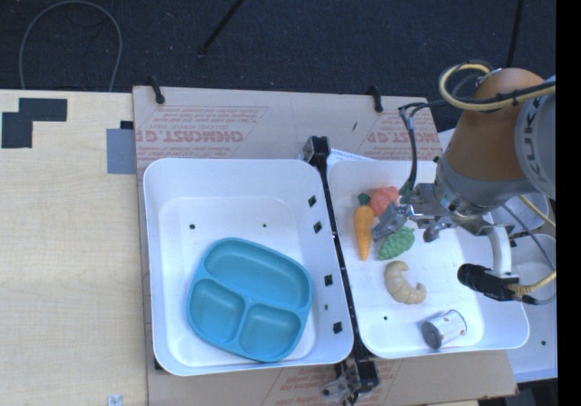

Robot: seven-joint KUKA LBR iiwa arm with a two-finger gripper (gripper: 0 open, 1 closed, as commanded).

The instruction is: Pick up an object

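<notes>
Two white bins sit side by side on the desk (73, 259). The left bin (172, 186) has a blue divided plate (249, 298) lying flat, toward the near side.

The right bin (508, 327) holds the toys. The carrot (364, 230) lies w/ its long axis running far-to-near, green top at the far end, tip toward the near edge. Just right of it is a pinkish-red piece (385, 197) at the far end and a green leafy piece (397, 243) nearer, the two close together. The croissant (403, 283) lies nearer still, curved, apart from the green piece. A small grey-and-white can (444, 329) lies on its side near the bin's near edge.

The arm (490, 145) comes in from the right. The hand (392, 218) sits low over the pinkish-red and green pieces, approx. touching them. Can't tell whether it is apart or together, or whether anything is clamped.
</notes>
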